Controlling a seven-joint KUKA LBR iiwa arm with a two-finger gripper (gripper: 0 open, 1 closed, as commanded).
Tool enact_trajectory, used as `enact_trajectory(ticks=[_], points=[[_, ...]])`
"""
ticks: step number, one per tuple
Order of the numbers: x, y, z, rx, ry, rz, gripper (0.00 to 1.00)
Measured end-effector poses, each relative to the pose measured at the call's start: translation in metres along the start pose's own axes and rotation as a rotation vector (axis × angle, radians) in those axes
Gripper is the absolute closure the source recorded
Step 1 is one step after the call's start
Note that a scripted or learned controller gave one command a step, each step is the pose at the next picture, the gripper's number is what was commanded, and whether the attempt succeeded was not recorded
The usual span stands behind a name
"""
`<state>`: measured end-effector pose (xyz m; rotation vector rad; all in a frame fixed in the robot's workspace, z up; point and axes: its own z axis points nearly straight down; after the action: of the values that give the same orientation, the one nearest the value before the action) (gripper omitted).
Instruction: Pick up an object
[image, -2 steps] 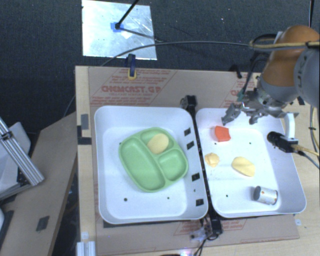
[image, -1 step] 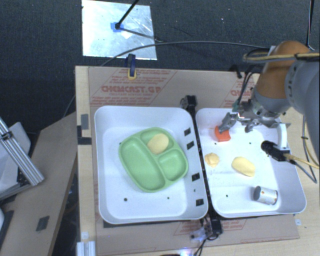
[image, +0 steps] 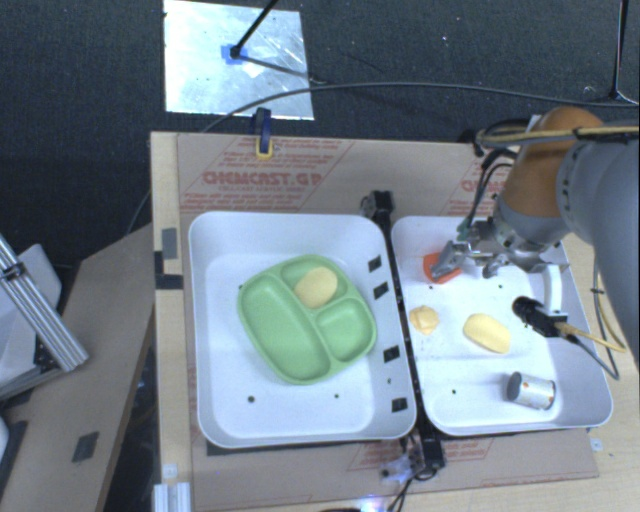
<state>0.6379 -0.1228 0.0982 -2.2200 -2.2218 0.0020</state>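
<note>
Gripper (image: 460, 256) down in the right bin (image: 592, 402), right at the orange object (image: 438, 266)!

Camera view: the orange object lies near the right bin's far-left corner, touching or just beside the gripper's tip. I cannot tell how wide the gripper stands, or whether it has any hold. My call: centre squarely over the piece, mind the bin wall close by, close firmly, then lift straight. The yellow lump (image: 487, 333), small yellow piece (image: 424, 319) and silver can (image: 530, 390) sit well apart, so no crowding.

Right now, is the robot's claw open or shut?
Gripper: cannot be told. It is at the orange object in the right bin.
</note>
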Motion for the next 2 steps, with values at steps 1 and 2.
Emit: enact_trajectory(ticks=[1, 2], points=[[0.000, 0.001, 0.014, -0.002, 0.000, -0.001, 0.00], [0.000, 0.002, 0.001, -0.006, -0.001, 0.000, 1.00]])
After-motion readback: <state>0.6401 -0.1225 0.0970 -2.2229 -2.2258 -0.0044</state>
